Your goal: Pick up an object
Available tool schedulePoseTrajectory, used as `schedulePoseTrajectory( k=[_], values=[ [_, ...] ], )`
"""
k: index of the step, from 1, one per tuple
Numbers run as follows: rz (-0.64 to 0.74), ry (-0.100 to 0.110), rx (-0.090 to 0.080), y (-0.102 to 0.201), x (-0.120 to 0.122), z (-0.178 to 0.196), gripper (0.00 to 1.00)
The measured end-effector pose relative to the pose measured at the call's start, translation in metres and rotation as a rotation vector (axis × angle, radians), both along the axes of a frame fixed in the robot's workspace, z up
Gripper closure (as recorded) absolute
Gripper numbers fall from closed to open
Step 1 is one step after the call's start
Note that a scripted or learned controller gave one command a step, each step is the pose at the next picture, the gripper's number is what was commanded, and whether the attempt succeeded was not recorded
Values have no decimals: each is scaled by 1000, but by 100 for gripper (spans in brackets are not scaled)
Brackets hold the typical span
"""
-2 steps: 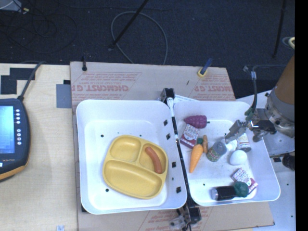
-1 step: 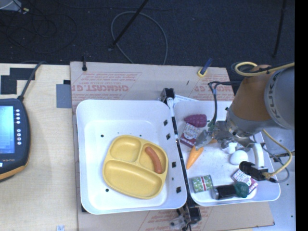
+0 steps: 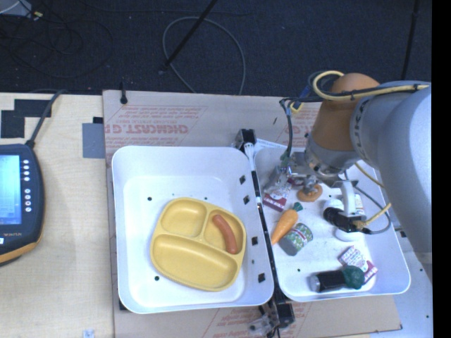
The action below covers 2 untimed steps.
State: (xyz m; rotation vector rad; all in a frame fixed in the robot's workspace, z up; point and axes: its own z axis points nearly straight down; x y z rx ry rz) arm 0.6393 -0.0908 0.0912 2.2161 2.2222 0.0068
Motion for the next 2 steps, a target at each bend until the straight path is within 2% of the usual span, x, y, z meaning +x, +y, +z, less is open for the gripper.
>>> schedulePoseTrajectory(
  k=[1, 2],
  values=[
    [-2, 5, 6, -12, 7, 2, 0],
    [-5, 2, -5, -5, 7, 1, 0]
  ],
)
